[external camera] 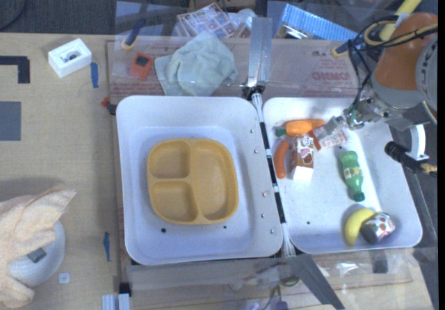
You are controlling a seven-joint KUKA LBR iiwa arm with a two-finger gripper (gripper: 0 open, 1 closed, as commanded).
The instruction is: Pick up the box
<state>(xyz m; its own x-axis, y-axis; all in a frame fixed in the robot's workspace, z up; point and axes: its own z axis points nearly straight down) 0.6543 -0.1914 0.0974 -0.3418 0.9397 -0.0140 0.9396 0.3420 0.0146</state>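
The box [302, 157] is a small white and brown carton lying in the right bin [396, 194], near its upper left. An orange carrot [304, 126] lies just above it and another carrot [280, 158] rests against its left side. A red and white packet [330, 137] lies at its upper right. My gripper [357, 117] hangs over the bin's upper edge, to the right of and above the box and apart from it, close to the packet's far end. I see nothing held in it.
A green bottle [351, 174], a banana [356, 223] and a dark can [379, 227] lie in the right bin's right half. The left bin [132, 183] holds a yellow divided plate [192, 180]. A grey-green cloth [198, 62] lies behind the bins.
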